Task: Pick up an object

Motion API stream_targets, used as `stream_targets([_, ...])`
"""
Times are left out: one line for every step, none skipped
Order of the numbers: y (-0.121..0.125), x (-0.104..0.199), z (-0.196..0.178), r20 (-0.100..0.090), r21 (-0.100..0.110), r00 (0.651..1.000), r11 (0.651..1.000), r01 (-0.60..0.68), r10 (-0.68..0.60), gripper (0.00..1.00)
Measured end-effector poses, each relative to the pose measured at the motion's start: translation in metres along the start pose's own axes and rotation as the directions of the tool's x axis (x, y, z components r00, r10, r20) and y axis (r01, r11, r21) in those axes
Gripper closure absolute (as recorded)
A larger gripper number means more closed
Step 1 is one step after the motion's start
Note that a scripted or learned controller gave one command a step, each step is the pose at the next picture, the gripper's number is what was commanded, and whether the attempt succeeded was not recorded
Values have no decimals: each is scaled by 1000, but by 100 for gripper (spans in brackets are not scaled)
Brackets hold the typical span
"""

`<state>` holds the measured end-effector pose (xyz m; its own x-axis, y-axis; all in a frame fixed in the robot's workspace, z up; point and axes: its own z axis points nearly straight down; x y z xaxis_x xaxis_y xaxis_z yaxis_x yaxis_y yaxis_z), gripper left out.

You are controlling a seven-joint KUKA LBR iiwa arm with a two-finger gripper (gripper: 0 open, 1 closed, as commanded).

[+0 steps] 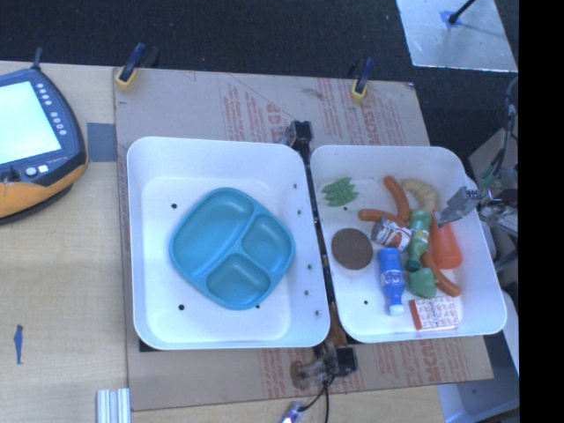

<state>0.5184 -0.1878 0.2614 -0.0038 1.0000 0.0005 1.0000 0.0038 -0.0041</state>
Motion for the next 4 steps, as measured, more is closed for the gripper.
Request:
stream_targets([0,-24,134,0,3,1000,1000,1,-1,0])
stream_targets([82,-8,170,1,0,1000,1000,3,-3,0])
stream_targets([82,-9,159,2,2,1000,1000,4,-4,100])
stream_targets([2,74,46,-1,-1,1000,1000,1,-1,100])
